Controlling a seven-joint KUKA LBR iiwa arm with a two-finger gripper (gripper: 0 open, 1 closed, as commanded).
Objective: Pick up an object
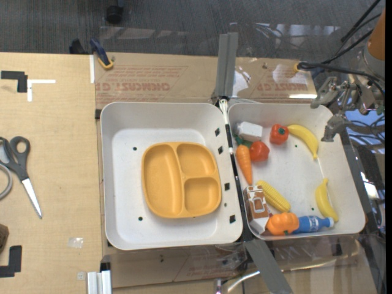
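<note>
The right bin point(352, 164) holds several toy items: a white block point(250, 129), a red tomato point(279, 133), a red pepper point(259, 151), a carrot point(244, 163), a banana point(304, 138), a second banana point(325, 201), a yellow corn cob point(274, 196), a small brown box point(256, 202), an orange fruit point(280, 223) and a blue bottle point(312, 223). My gripper point(326, 115) hangs over the bin's far right corner, above and to the right of the first banana. Its fingers stand open with nothing between them.
The left bin point(116, 164) carries a yellow divided plate point(182, 179). Scissors point(21, 170) lie on the wooden bench at the far left. A grey post point(226, 66) rises behind the seam between the bins. Cables point(343, 54) run at the back right.
</note>
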